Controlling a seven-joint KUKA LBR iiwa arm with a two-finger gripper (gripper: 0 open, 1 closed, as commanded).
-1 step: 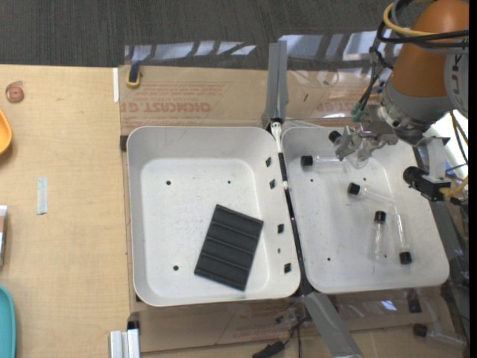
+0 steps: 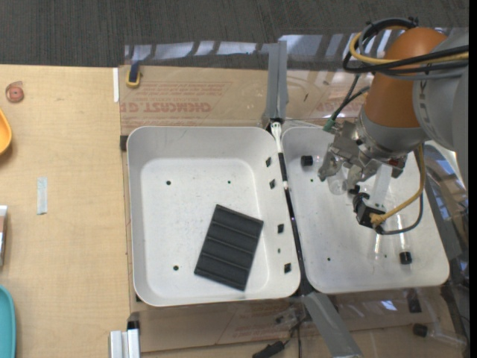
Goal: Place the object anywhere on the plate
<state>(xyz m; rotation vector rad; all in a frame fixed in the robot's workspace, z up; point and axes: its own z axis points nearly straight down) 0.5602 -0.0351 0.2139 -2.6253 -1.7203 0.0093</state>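
A black ribbed rectangular plate [image 2: 229, 246] lies flat and slightly turned in the left bin [image 2: 149, 200], toward its near right part. My gripper [image 2: 339, 176] hangs over the upper left part of the right bin [image 2: 425, 271], below the orange band of the arm [image 2: 402, 58]. A small black block [image 2: 306, 160] sits on the right bin's floor just left of the gripper, apart from it. Another small black piece [image 2: 405, 257] lies near that bin's near right corner. Whether anything is held I cannot make out.
A yellow and black cable [image 2: 387, 215] loops down from the wrist over the right bin. Cardboard [image 2: 194, 99] lies behind the bins. The wooden bench [image 2: 59, 200] stretches to the left, with an orange thing [image 2: 4, 136] and a teal thing [image 2: 6, 323] at its left edge.
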